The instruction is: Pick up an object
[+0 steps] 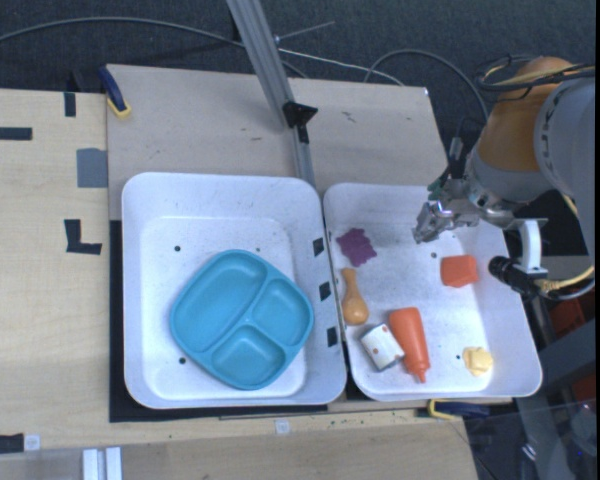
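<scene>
From the overhead camera I see the two white bins side by side; I take the right bin [500, 313] as my landmark. The gripper [427, 225] hangs over that bin's far portion, toward its right side, with the grey arm [540, 153] and its orange band reaching in from the right; I cannot tell how its tip is set, and I see nothing held in it.

Inside the right bin, an orange block [458, 271] lies just below and right of the gripper, apart from it; a purple piece [355, 245] sits near the bin's left wall, in the far half; a tan gourd-shaped toy [353, 300] lies just below the purple piece, along that same wall; an orange carrot [412, 339] lies tilted in the bin's near half, with a small white cylinder [381, 347] touching its left side; a small yellow toy [477, 360] rests near the bin's near-right corner.

The left bin [145, 268], beside the right bin, holds a blue divided plate [242, 318].
</scene>
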